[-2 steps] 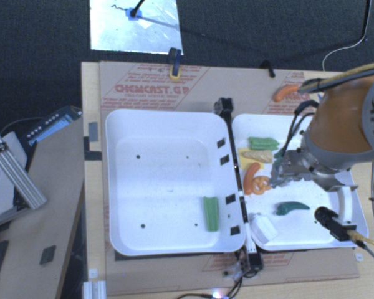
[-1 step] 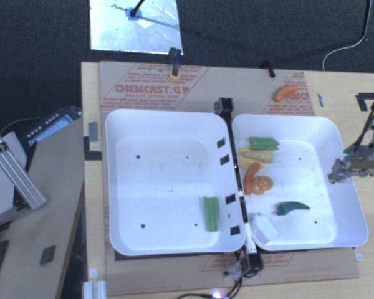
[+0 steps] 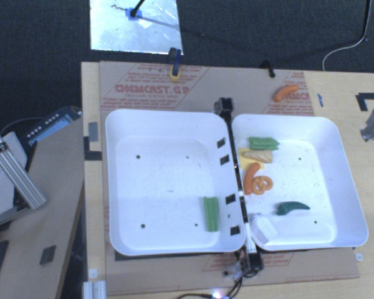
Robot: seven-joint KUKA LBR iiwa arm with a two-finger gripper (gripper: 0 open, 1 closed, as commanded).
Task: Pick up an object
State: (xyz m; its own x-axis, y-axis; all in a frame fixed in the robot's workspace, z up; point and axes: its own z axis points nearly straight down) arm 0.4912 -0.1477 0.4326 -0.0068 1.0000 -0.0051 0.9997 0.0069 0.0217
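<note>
Claw [image 3: 373,127] state unclear at bench edge; glossy curved pepper [image 3: 292,208] lies in smooth right bin [image 3: 349,185].

Two white bins and seven small items on a tabletop [image 3: 336,86].

The left bin [image 3: 121,129] holds one green stick [image 3: 210,213]. The right bin [image 3: 346,167] holds five items: one green piece [image 3: 263,143], one yellow piece [image 3: 257,157], one orange pretzel shape [image 3: 258,180], one dark green pepper [image 3: 292,208], one white block [image 3: 263,228]. One orange piece [image 3: 286,92] lies outside both bins.
</note>
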